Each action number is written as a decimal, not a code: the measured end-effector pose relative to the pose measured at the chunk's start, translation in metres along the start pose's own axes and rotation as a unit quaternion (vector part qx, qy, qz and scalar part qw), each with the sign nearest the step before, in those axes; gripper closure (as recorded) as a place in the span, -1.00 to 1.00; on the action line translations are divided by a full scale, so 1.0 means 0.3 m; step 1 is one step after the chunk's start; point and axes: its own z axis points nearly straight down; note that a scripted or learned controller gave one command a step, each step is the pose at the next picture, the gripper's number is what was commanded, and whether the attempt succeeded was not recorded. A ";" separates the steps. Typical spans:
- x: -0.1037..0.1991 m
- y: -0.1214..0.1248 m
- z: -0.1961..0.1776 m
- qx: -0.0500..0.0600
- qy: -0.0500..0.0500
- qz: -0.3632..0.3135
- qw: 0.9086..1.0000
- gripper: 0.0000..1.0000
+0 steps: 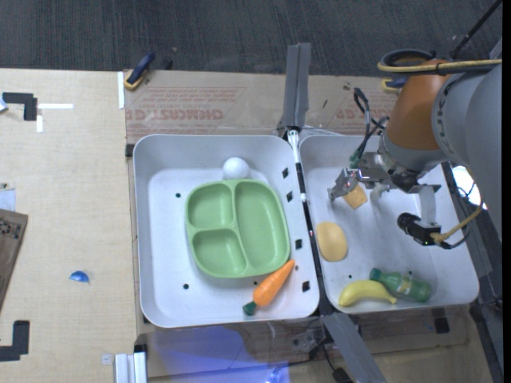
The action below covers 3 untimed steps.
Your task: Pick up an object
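On your far left, a small blue piece (78,277) lies on the wooden bench (64,206), well apart from the bins. Moving right, the left bin (152,238) holds a green divided plate (237,228), tilted a little, with a white ball (235,167) touching its upper edge and an orange carrot (272,285) lying at its lower right corner, green tip pointing down-left. Past the divider between the bins, in the right bin (455,282), you will find a yellow-tan oval object (332,241) near the left wall, and lower down a yellow banana (366,294) just beside a green bottle (403,285) along the front edge. Above these, the gripper (351,188) hangs over the upper part of the right bin, and a small tan block (356,197) sits between its fingers, so it looks clamped on that block. The arm (467,102) comes in from your right, its orange band (415,110) just above the wrist, bent downward and leftward, with dark cables looping beside it.
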 end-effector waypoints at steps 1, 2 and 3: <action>-0.006 0.001 -0.032 -0.001 -0.001 0.003 1.000 1.00; -0.129 -0.018 -0.021 -0.001 -0.001 0.031 1.000 1.00; 0.068 0.042 -0.385 -0.001 -0.001 -0.025 1.000 1.00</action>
